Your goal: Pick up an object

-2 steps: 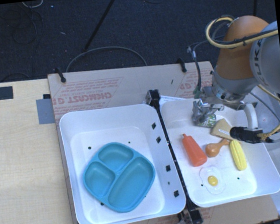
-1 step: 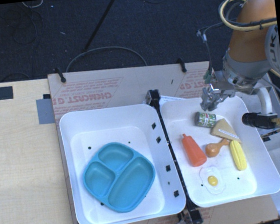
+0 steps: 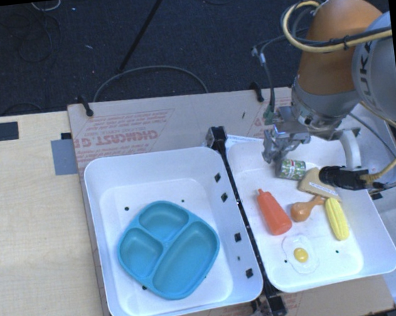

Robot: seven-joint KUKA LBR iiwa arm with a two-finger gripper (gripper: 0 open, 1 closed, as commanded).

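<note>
My gripper (image 3: pixel 274 151) hangs over the back of the right bin (image 3: pixel 371 257), close above its floor. A small green-labelled can (image 3: pixel 292 169) lies on its side just in front of the gripper, with nothing visible between the fingers. Further forward in the same bin lie an orange bottle (image 3: pixel 273 212), a yellow corn cob (image 3: pixel 337 218), a small brown piece (image 3: pixel 305 210) and a fried egg toy (image 3: pixel 300 255).
The left bin (image 3: pixel 104 183) holds a blue divided plate (image 3: pixel 169 248). A black divider (image 3: pixel 234 206) runs between the two bins. The arm's orange band and grey wrist (image 3: pixel 331 44) loom over the right bin's back corner.
</note>
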